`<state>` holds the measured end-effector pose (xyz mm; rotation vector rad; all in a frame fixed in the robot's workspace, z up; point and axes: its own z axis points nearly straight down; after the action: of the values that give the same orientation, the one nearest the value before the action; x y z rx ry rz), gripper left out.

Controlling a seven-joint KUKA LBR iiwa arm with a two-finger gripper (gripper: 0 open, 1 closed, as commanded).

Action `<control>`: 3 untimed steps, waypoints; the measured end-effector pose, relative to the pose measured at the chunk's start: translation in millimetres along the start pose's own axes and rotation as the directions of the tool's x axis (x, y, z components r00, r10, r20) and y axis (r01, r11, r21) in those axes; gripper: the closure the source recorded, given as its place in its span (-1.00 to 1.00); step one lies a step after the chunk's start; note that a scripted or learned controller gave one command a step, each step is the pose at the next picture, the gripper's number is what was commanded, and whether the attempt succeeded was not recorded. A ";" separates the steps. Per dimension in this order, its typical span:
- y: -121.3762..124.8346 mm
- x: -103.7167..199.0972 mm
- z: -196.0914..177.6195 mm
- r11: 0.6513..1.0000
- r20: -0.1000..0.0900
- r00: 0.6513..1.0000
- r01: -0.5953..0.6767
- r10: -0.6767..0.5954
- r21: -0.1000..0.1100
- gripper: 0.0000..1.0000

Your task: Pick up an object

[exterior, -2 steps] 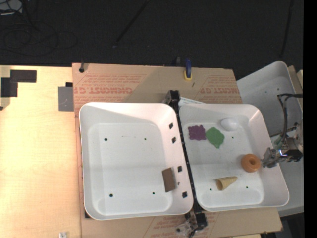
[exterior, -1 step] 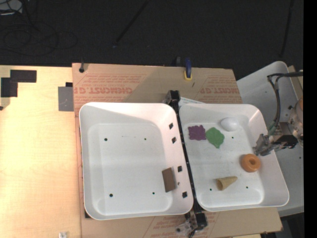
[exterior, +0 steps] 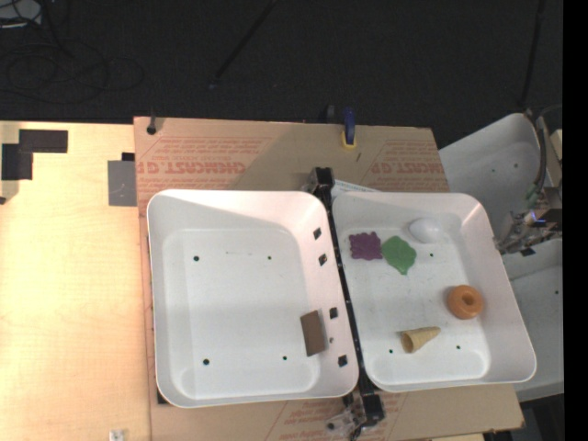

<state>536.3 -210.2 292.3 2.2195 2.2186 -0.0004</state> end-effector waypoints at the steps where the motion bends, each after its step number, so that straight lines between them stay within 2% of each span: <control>1: -55.4 4.4 -26.1 1.000 -0.004 1.000 0.001 -0.001 0.005 1.00; 2: -63.0 -1.5 129.1 1.000 -0.008 1.000 0.001 0.000 0.015 1.00; 3: -31.9 24.9 90.3 1.000 -0.003 1.000 0.004 -0.004 0.001 1.00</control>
<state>504.6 -185.5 201.8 2.2174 2.2250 0.0017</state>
